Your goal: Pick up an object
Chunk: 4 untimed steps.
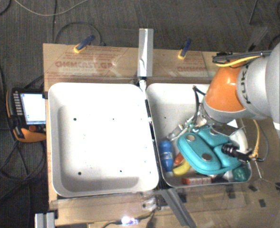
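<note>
End effector down in the right bin, just under the orange wrist band; can't tell if it grips anything or how it's set. Right below it, touching or nearly: teal plastic piece on top of the pile. Blue bottle to its left, yellow item & red item underneath. Left bin alongside on the tabletop.

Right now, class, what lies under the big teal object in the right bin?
Peeking out from under the teal object are a blue bottle, something yellow and a red-and-dark item. Whatever lies beneath its middle is covered.
</note>
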Tool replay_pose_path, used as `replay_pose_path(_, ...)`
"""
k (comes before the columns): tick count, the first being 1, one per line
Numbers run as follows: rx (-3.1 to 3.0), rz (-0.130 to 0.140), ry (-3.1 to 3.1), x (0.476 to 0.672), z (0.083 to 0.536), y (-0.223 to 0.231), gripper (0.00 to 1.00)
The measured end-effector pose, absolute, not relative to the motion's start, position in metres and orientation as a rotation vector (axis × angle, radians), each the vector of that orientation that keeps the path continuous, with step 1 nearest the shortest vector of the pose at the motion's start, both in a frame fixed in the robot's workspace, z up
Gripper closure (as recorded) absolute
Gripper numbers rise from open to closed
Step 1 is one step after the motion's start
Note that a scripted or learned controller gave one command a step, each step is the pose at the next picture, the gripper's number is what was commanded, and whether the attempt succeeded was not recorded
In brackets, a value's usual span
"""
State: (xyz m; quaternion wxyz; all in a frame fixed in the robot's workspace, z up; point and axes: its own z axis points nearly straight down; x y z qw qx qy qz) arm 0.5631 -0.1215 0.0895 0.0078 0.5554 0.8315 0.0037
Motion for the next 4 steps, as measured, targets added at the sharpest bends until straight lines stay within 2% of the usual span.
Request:
replay_pose_path(1, 1.76, -0.004, 2.605, 0.631, 0.111, -0.138, 0.0)
replay_pose_path(2, 1.778, 0.016, 2.571, 0.559, 0.09, -0.161, 0.0)
replay_pose_path(3, 1.669, 0.023, 2.62, 0.497, 0.092, -0.127, 0.0)
replay_pose_path(4, 1.761, 0.006, 2.58, 0.573, 0.089, -0.104, 0.0)
